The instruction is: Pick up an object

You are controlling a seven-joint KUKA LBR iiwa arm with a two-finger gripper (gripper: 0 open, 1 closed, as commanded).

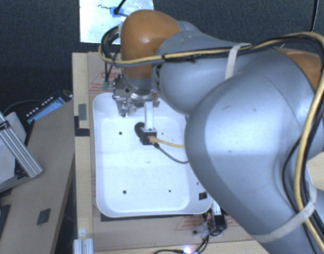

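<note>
Camera view: I see the pincer [131, 106] low over the bin's [111, 194] far edge.
Object: none I can pick out.
Pincer state: I can't tell.
Relation: undecidable from here.

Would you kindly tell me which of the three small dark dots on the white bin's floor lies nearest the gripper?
The upper-left dot, just beside the gripper; the other two dots sit in a row near the bin's front edge.
</note>
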